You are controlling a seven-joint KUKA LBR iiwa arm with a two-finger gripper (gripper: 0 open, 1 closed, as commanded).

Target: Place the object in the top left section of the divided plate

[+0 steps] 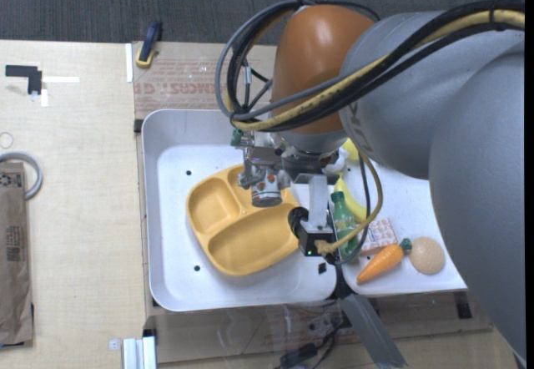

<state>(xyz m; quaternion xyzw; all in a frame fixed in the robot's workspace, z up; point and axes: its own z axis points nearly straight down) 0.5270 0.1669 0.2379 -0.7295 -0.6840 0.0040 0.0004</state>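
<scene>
Three items beside plate (238, 229) | carrot (382, 262) | egg (426, 255) | bottle (342, 214)

The grey arm with its orange band (321, 67) covers the far right corner of the shallow white bin (167, 192) and the top right part of the yellow divided plastic plate (238, 229). A yellow banana (357, 207) and a green bottle (342, 213) near the bin's right edge are half hidden behind cables. The brown paper bag (12, 250) is cut off by the left edge.

This looks like a robot lab. A big grey robot arm (434, 108) with thick cables (250, 100) reaches over a white bin (167, 275) on a taped wooden bench (75, 192), with toy food inside.
</scene>
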